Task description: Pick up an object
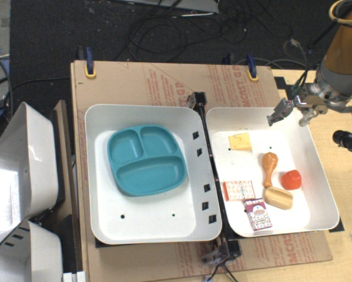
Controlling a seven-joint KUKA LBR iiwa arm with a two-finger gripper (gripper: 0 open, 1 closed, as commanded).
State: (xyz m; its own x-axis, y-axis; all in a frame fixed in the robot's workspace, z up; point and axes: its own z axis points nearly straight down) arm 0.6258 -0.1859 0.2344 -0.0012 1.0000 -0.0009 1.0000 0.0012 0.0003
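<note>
Objects for picking lie in the right white bin [317, 157]; the longest, a tan toy drumstick [270, 167], runs top to bottom in the bin's middle, knob end up. Left white bin [99, 157], frame centre, holds a teal divided plate [146, 160]. Beside the drumstick: beige bread roll [278, 198], pink carton [257, 213], patterned card [238, 190], yellow cheese block [240, 141], red tomato [291, 180]. Two-finger gripper [293, 113], upper right, is spread, grasping nothing.
</note>
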